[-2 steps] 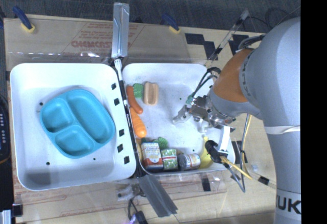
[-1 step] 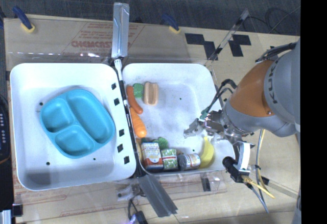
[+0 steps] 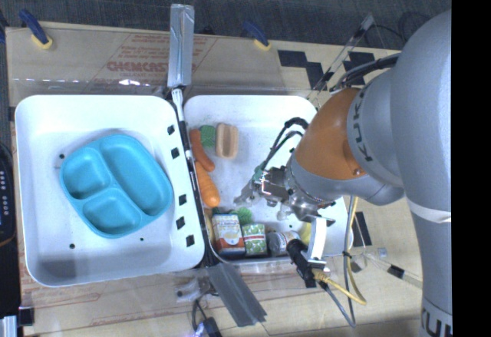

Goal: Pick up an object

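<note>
Grey arm (image 3: 406, 120) over right bin (image 3: 245, 109)

Faint red print on the cardboard sheet (image 3: 130, 59) under the bins, far up and left of the gripper (image 3: 265, 189); letters too blurred to read. Small labelled cartons (image 3: 228, 233) just below-left of the gripper, their print also illegible.
</note>
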